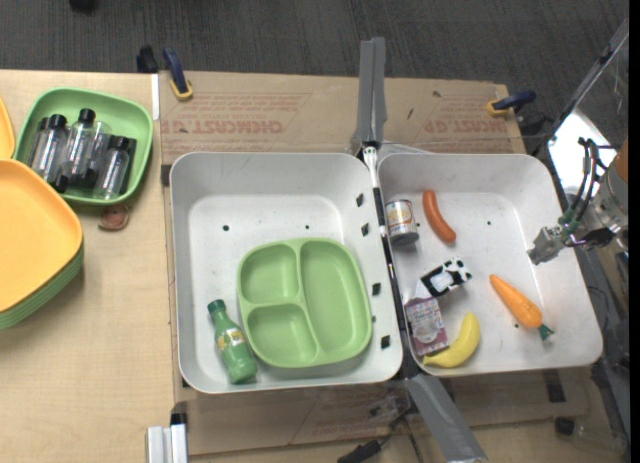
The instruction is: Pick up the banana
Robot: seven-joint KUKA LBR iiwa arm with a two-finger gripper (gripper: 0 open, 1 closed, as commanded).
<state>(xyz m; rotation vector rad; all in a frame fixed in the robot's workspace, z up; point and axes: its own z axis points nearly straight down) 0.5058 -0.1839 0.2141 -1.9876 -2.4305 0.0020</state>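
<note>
Far left on the counter (120, 301), yellow plates (35, 241) are sitting in a stack & a small green tray (135, 131) is keeping little bottles (80, 151) together so they aren't rolling off. Next, the left bin (200, 191) is holding a smooth green plate w/ 3 parts (303, 303) & a green bottle (232, 343) lying by its corner. The right bin (500, 191) is holding a round can (401, 221), a red sausage (438, 216), a black & white toy (446, 277), a flat pouch (426, 323) & a pointy carrot (517, 301). The banana (455, 341) is lying near the front wall, curved & shiny, touching the pouch. The tool (552, 243) is hanging by the bin's right wall, well apart from the banana. I can't tell if it's spread or pressed together. I think it's not grabbing yet.
</note>
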